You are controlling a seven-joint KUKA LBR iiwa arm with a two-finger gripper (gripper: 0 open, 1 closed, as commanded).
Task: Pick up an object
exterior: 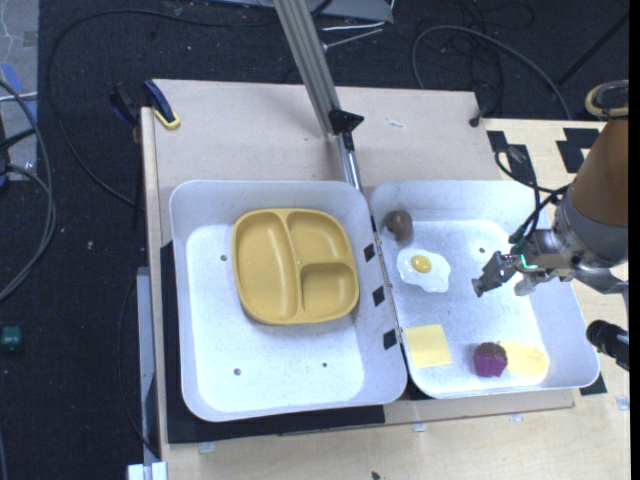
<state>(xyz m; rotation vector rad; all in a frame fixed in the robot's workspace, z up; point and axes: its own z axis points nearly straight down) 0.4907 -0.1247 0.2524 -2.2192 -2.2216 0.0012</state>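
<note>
Where the arm reaches in from the right, you have the gripper (pixel 497 273) hanging above the right bin (pixel 560 363), just right of the fried egg (pixel 423 268). Its dark fingers (pixel 487 280) stand slightly parted, and you can see nothing between them; the white bin floor shows under the tips.

In that same bin you have five pieces to choose from. The fried egg lies near the middle, nearest to the fingers. A brown, rounded piece (pixel 399 224) sits at the far left corner, close to the bin's wall. A yellow cheese-like square (pixel 430 346) lies flat toward the near left. A purple, rounded piece (pixel 490 359) sits by the near edge, touching a pale yellow flat piece (pixel 530 361) on its right.

In the left bin (pixel 200 368) you have a yellow divided plate (pixel 295 266), lying flat with three compartments. Both bins rest side by side on the tabletop (pixel 240 128).
</note>
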